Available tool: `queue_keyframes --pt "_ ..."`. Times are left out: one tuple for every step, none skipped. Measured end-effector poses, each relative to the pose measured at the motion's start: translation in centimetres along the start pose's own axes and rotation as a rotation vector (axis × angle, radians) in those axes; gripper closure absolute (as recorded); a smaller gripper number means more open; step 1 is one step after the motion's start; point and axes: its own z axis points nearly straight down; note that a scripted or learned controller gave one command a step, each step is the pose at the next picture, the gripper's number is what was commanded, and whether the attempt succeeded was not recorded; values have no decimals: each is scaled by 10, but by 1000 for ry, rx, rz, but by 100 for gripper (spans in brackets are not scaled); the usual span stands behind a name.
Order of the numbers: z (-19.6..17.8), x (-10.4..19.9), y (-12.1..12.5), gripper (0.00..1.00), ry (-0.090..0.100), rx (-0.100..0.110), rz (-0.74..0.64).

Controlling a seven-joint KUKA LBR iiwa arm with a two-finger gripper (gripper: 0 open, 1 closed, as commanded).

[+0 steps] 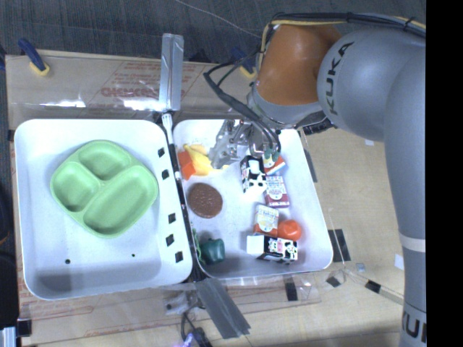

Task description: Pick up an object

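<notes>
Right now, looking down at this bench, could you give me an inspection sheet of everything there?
Surface: two white bins side by side, left bin and right bin, on a tan bench.
Job's things: in the right bin, a yellow and orange toy, a brown disc, a dark green toy, an orange ball and small cartons, one cow-patterned.
Clutter: a green divided plate in the left bin.
End effector: the end effector sits low over the right bin's far end, beside the yellow and orange toy; nothing seen held.
Cables: black cables loop by the wrist.
Surroundings: dark floor, blue clamp.
</notes>
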Motion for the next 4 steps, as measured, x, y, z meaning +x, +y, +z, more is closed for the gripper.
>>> queue_keyframes --pt "-1 25 34 100 -1 -2 -224" --pt "-82 17 40 100 -9 -2 121" --pt "-43 6 128 100 1 -3 193" --pt "-58 59 218 100 -1 -3 244"
